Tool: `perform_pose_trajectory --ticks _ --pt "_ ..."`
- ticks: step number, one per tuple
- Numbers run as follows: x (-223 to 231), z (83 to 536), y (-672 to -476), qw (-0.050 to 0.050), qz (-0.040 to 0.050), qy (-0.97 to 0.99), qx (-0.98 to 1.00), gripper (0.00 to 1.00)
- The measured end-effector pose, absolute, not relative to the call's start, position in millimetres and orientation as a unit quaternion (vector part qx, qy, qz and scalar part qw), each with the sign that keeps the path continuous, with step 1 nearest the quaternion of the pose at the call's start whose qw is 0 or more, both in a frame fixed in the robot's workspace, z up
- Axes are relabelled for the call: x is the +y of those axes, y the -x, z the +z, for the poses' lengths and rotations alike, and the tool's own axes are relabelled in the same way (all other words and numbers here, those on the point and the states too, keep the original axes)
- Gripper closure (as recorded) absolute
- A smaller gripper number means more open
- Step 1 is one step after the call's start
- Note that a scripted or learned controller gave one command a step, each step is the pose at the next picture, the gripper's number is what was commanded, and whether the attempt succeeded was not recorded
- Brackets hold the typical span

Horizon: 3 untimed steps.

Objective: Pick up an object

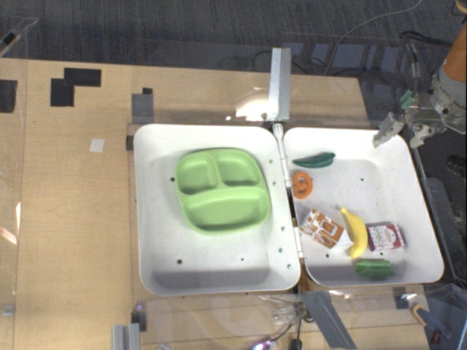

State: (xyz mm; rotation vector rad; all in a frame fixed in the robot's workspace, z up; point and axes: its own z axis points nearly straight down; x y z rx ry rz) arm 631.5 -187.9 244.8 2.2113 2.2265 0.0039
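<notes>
A pale wooden bench (73,217) is seen from above, with dark carpet beyond it. Two white bins are set side by side on it. The left bin (157,261) is occupied by a green divided tray (221,189), laid near its middle. In the right bin (379,177), several small things are scattered: a banana (355,232) lies near the front, with an orange-and-white packet (322,227) just to its left and a maroon packet (384,237) just to its right. A green item (373,269), perhaps a vegetable, is found below the banana. A dark green pepper-like piece (314,160) lies toward the back, and an orange ring (302,184) sits just beneath it. The arm (454,86) is seen at the right edge, with the gripper (398,126) held over the right bin's back corner; whether it is parted or closed cannot be told.
</notes>
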Motion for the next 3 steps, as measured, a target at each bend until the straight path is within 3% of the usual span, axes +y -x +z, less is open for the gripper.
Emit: perform_pose_trajectory --ticks 1,2,3 --pt "-180.2 166.4 -557.8 0.001 0.0009 -0.705 0.709 0.0" --pt "-179.5 178.1 -560.0 0.004 0.0027 -0.705 0.71 1.0" --pt "-205.9 220.7 -550.8 0.003 0.0014 -0.659 0.752 1.0"
